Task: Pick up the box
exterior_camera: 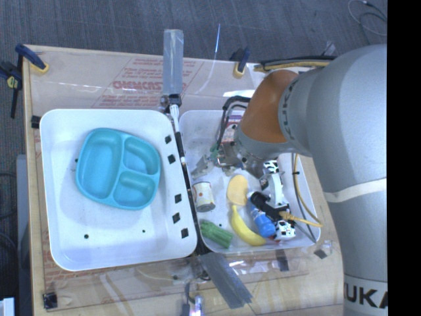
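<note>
over the bin on the view's right (196, 140), the arm's wrist is bent low, with the gripper (222, 158) down among the contents near the bin's far left quarter. the wrist body covers the working end, so the state of the jaws cannot be told, and nothing can be reported as held. the box (228, 133) is judged to be the pale item with reddish print at the back of this bin, just beside the gripper and partly hidden by the wrist; this identification is not certain. close by lie a small can (204, 195), a round yellow fruit (237, 189), a banana (243, 232), a green item (216, 234) and a blue item (265, 227), all crowded toward the near side. recommendation for the step in hand: approach the box squarely across its narrower faces, keep clear of the bin wall behind it, and lift straight up before any travel, as a slanted grip on a light carton is likely to slip or drag a neighbour. the other bin (59, 232) holds a blue divided plate (118, 168) only, well apart from the work. both bins are smooth shallow white, standing on a wooden bench (79, 71) under a clear printed sheet, held by blue clamps (29, 54). the floor (99, 12) beyond is dark grey carpet.
</note>
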Robot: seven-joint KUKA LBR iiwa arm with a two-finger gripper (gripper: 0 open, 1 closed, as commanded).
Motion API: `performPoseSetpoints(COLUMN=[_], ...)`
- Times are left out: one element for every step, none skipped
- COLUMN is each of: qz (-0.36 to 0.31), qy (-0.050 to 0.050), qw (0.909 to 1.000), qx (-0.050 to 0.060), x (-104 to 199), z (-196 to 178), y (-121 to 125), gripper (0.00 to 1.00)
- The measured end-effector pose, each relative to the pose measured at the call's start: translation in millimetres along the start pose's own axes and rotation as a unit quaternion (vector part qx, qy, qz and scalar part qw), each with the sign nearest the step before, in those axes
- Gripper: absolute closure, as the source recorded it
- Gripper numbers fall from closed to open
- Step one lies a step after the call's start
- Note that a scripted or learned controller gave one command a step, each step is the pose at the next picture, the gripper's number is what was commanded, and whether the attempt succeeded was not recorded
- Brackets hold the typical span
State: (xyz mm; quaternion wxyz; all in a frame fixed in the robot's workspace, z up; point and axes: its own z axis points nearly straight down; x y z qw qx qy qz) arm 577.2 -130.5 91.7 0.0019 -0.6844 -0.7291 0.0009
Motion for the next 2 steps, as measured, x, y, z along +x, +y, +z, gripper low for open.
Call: performPoseSetpoints(qz=[-0.002, 0.035], qy=[0.0, -0.001], qw=[1.0, 0.9994], qx=[0.0, -0.002], x=[0, -42], z=[-10, -114], y=[0, 46], gripper=[1.0, 1.0])
